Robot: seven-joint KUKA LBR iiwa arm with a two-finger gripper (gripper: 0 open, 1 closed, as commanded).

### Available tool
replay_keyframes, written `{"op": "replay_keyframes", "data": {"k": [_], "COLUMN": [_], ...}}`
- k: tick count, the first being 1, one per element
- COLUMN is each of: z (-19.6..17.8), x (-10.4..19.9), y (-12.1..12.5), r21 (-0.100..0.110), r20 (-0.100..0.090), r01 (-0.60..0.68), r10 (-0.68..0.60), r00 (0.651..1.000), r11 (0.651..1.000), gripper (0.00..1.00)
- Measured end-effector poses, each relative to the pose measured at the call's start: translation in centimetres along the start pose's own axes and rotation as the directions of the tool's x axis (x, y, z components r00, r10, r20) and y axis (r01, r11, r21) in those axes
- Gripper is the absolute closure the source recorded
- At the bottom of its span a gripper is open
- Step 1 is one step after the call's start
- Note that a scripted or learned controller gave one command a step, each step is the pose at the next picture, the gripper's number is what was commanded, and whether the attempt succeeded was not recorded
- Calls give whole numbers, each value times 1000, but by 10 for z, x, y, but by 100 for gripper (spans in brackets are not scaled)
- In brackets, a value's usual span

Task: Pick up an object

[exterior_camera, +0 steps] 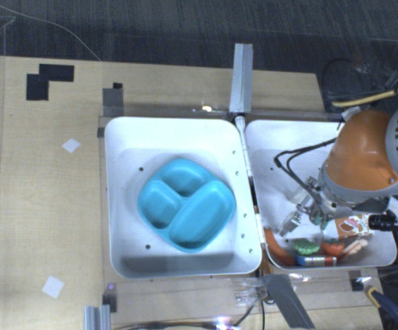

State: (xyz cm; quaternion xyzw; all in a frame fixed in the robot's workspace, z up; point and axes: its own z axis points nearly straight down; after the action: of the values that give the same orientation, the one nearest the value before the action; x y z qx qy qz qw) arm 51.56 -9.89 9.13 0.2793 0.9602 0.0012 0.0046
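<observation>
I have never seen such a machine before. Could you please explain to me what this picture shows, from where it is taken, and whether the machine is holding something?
One camera, fixed above a wooden bench, looks down at a slant. The grey and orange shape at the right is a robot arm reaching in. Its grasping part, the pincer, is low over the right white bin. I cannot tell whether it holds anything. Small things lie along that bin's near edge: something orange, something green, something red and others too small to name. The left white bin contains a blue tray with three compartments.
</observation>
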Motion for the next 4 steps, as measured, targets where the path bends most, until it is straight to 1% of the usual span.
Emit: {"op": "replay_keyframes", "data": {"k": [1,2,3,4], "z": [-28,-95,-3,0], "x": [-62,53,22,6], "y": [59,61,-16,-35], "r21": [-1,0,2,-3], "r20": [0,-2,-3,5], "r01": [-12,-48,-11,141], "r10": [12,48,11,-141], "r00": [1000,999,1000,990], "r11": [1000,999,1000,990], "gripper": [0,0,0,0]}}
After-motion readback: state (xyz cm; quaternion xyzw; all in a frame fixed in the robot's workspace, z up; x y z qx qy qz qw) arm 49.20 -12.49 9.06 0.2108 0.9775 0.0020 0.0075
